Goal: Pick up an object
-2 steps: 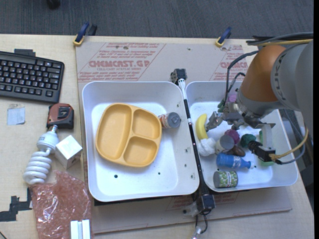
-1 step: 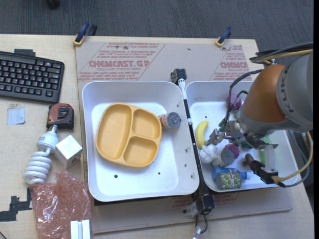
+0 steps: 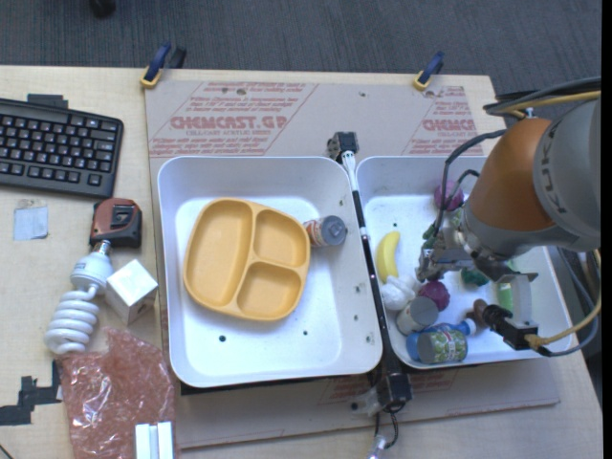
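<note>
Several small objects crowd the right bin (image 3: 382,175), in the right half of the frame, and any of them could serve as the thing we pick up. A dark purple ball (image 3: 435,293) lies nearest the gripper (image 3: 435,261), just below it and so close that we cannot say whether they touch. Left of the ball sit a white crumpled lump (image 3: 395,295) and, above that, a yellow banana (image 3: 386,254). Below the ball a grey cylinder (image 3: 417,316) leans against a blue-and-green bottle (image 3: 440,343) along the bin's lower edge.

We judge the step in hand to be the descent onto the purple ball. To do it well we want the gripper centred over the ball, not over the gap between it and the white lump, since a round thing slips sideways if caught off its middle. We should also keep clear of the grey cylinder, which sits just beside the ball and could be nudged or pinched along with it.

Whether the gripper is spread or pressed together we cannot tell: the wrist and the orange band (image 3: 507,185) of the arm cover it from above, and nothing shows as held.

Further out, the left bin (image 3: 177,256) holds a yellow divided plate (image 3: 247,258) and a small jar (image 3: 327,230) on its side at the plate's upper right. Both lie well apart from the gripper.
</note>
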